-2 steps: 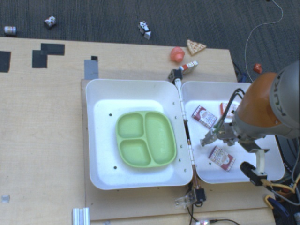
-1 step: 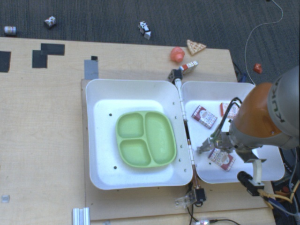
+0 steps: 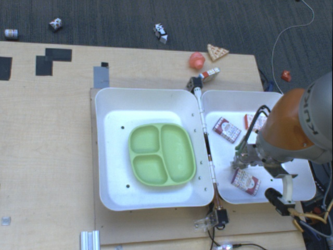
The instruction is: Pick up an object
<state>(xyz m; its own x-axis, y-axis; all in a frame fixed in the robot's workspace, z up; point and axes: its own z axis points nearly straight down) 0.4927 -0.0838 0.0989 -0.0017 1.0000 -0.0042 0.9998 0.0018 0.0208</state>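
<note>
The right bin holds three small red-and-white packets. One packet lies at the upper left of the bin, a second sits near the back, partly hidden by the arm, and a third lies near the front. My gripper hangs low over the bin, just above the front packet, at the end of the grey and orange arm. The left bin holds a green three-part plate.
Behind the bins on the bench lie a red ball, a pizza-slice toy and a small red-and-white tube. Small items litter the dark floor beyond. Cables and a black clip sit at the front edge.
</note>
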